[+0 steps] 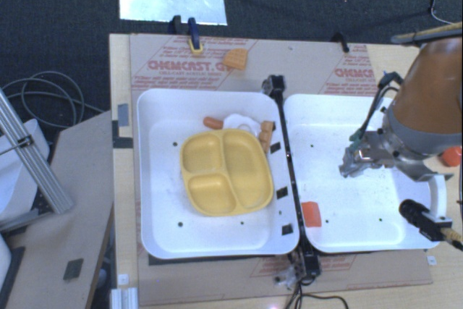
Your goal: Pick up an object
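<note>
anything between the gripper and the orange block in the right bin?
Nothing visible. The gripper hangs over the right bin, and the orange block lies against that bin's left wall, near the front corner. Only bare white bin floor lies between them; the yellow tray sits in the left bin.

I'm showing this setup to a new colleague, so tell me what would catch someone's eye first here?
First, the yellow three-compartment plastic tray lying in the left shallow white bin. Next, the grey arm's orange band above the right white bin, with its gripper hanging over that bin's middle. A small orange-red block lies near the right bin's front left corner.
</note>
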Robot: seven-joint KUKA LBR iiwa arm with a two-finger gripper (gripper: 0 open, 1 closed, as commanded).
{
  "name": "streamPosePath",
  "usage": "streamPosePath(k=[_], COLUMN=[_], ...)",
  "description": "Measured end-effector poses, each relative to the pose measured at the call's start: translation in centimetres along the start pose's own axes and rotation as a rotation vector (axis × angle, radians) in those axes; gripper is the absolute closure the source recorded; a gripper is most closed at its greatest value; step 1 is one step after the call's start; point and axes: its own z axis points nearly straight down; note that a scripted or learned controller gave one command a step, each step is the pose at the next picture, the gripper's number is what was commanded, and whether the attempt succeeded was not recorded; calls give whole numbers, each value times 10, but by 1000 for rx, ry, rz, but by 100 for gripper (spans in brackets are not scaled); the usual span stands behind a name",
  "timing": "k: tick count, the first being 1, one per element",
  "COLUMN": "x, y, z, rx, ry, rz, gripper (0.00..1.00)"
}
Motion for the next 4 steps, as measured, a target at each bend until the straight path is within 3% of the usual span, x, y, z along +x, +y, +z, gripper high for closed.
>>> streamPosePath(k=[4], x=[13], y=[0], z=[-2], rx=[0], ry=[1], rz=[-3], gripper=[100])
